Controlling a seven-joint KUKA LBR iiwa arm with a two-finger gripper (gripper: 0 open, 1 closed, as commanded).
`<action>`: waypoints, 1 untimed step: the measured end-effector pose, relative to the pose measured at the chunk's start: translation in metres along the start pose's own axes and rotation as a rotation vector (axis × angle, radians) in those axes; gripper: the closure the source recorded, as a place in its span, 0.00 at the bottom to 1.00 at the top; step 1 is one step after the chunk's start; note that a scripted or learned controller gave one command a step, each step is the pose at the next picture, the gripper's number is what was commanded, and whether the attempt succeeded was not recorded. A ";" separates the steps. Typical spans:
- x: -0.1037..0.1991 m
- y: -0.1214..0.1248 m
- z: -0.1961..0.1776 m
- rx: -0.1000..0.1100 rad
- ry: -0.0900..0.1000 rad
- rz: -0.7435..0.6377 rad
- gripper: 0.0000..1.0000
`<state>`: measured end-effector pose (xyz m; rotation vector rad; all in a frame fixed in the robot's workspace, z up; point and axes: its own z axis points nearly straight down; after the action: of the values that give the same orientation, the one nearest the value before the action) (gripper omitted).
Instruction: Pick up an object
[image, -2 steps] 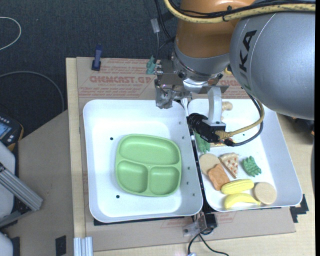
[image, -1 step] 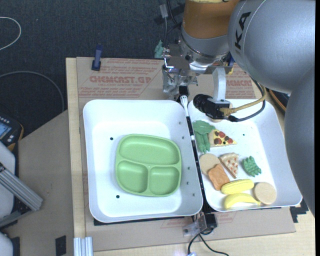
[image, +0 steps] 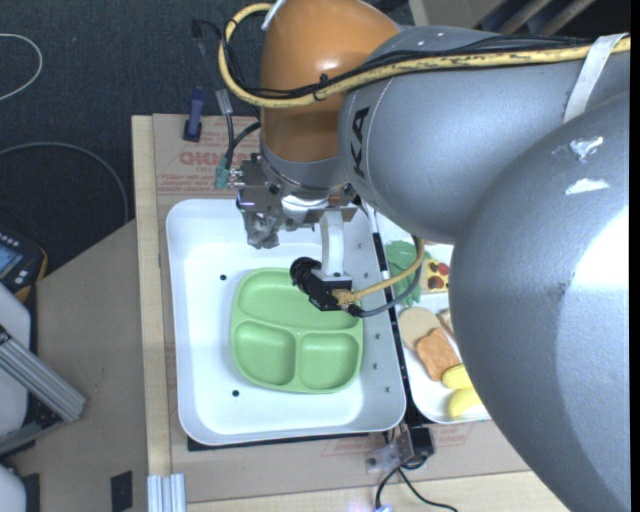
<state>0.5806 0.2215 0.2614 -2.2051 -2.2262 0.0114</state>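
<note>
In the left white bin, a green divided plate is lying just below the gripper, which is hanging over the bin's upper part, its state not possible to tell.

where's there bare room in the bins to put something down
In the left bin, bare white floor runs down the left wall beside the green tray, and in a narrower strip along the near wall below it. The far end is crowded by the gripper and its cables. The right bin is packed with food toys, under the arm.
</note>
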 end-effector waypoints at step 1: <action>0.001 0.089 0.128 -0.012 -0.002 0.009 1.00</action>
<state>0.6680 0.2236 0.1323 -2.2217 -2.2238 -0.0007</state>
